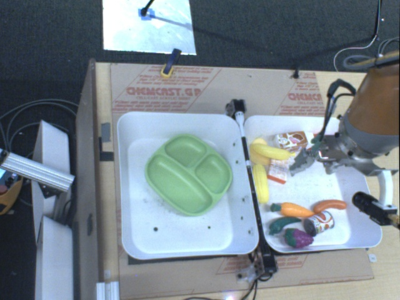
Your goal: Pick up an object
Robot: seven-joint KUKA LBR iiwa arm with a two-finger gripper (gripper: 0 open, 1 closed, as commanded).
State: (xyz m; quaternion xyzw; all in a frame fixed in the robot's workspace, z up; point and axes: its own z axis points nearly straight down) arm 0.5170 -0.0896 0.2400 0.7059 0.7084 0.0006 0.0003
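Your gripper (304, 162): over right bin (369, 230), jaw state cannot be told | banana (270, 150) just beside | carrot (292, 209) nearer front | green plate (189, 174): left bin (134, 186)

Pale green divided plate (189, 174), yellow banana (270, 150), orange carrot (295, 210), white bins (134, 136)

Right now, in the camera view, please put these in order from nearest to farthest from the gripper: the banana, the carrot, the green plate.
Measured from the gripper in the right bin:
1. Banana, just to its left in the view, same bin.
2. Carrot, below it in the view, toward the near edge of that bin.
3. Green plate, far to the left, in the left bin.
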